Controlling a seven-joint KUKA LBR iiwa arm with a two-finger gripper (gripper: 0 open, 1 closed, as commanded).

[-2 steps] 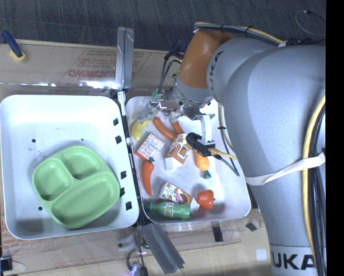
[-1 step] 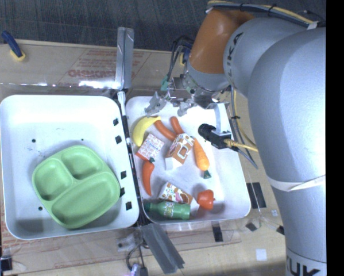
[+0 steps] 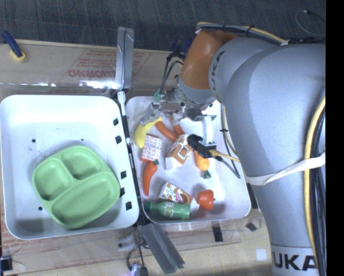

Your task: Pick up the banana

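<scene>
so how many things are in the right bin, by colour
yellow: 1, banana
orange or red: 5, sausage, carrot, tomato, orange piece, one under the gripper
green: 1, bottle
printed cartons: 3
total: 10

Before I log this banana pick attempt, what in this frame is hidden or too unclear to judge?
- Pincer: its tips are blurred and lie under the wrist in the camera view, so contact with the banana is unclear.
- Banana: its upper end runs under the pincer.
- Right bin: the arm covers its right and far sides.
- Cartons: labels too small to read.
</scene>
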